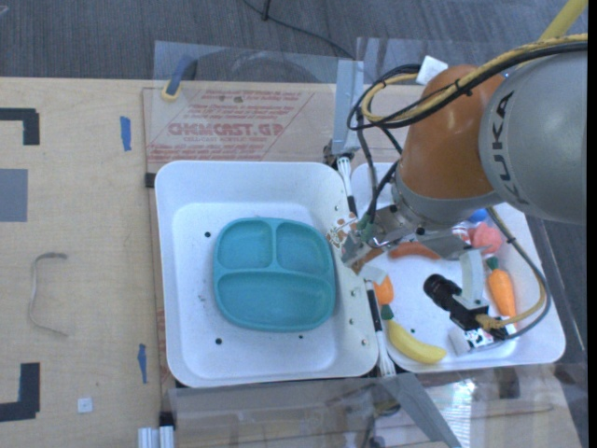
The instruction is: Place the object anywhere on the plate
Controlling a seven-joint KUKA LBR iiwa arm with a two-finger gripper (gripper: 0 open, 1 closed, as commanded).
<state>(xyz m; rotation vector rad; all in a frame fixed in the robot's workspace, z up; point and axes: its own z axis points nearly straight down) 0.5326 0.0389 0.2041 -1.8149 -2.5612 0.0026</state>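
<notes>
We observe a teal plate (275, 275), smooth moulded plastic with rounded corners and three compartments, lying flat in the left white bin (187, 213). The right white bin (546, 339) holds toy food: a curved yellow banana (415, 343) with its long axis running from upper left to lower right, an elongated orange carrot (502, 290) pointing roughly up and down the view, and a pink rounded piece (487, 238). The gripper (353, 241) sits over the divide between the bins, just right of the plate; we cannot tell its finger state or whether it holds anything. The tabletop (75, 203) is pale wood grain.
</notes>
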